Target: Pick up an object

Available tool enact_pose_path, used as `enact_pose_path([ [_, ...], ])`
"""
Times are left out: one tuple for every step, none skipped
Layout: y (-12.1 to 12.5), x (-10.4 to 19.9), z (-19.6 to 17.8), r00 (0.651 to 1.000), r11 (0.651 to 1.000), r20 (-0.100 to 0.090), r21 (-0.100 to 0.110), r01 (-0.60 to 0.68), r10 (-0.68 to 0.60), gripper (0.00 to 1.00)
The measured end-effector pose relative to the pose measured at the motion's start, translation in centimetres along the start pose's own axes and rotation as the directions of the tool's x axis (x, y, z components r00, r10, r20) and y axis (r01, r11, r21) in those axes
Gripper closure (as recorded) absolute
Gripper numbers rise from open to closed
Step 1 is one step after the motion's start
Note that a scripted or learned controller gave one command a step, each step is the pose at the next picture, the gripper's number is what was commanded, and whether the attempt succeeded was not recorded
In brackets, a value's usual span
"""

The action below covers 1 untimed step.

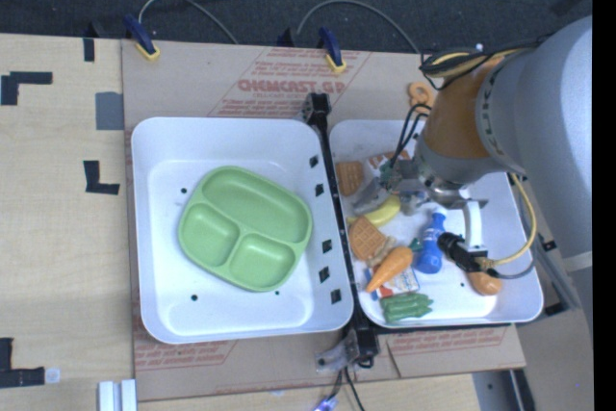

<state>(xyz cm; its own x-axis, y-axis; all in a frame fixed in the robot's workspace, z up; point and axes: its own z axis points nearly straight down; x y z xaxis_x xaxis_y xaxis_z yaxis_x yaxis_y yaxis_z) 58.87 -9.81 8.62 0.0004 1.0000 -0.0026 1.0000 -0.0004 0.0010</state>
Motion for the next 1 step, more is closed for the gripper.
enact_pose_path([
  [0.09, -0.02, -1.0, 1.0, 1.0, 0.002, -0.003, 0.001, -0.001, 1.0],
])
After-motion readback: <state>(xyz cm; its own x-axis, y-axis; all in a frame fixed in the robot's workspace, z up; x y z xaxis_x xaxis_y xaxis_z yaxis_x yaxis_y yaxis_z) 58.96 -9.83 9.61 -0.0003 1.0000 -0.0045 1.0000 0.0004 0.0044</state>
